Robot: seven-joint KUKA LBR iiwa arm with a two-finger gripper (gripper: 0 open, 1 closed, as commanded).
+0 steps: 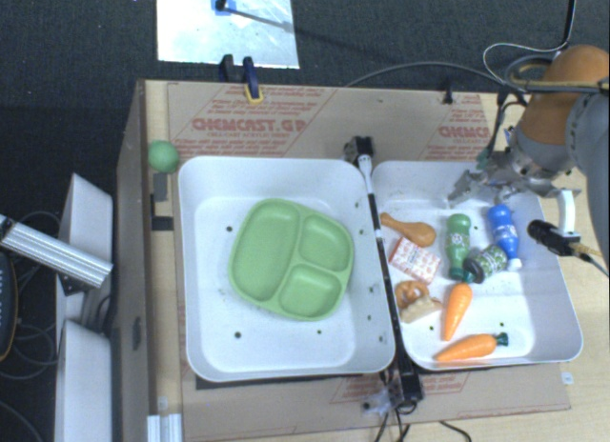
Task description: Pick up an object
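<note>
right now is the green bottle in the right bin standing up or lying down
Lying down. The green bottle rests on its side on the floor of the right bin, its length running up and down the view, beside the blue bottle.

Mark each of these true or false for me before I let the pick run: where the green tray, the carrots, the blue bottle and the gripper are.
1. The green divided tray lies in the left bin. True.
2. Two toy carrots lie in the right bin. True.
3. The blue bottle sits in the left bin. False: it is in the right bin, near the gripper.
4. The gripper hovers over the left bin. False: it is above the right bin's far side.
</note>
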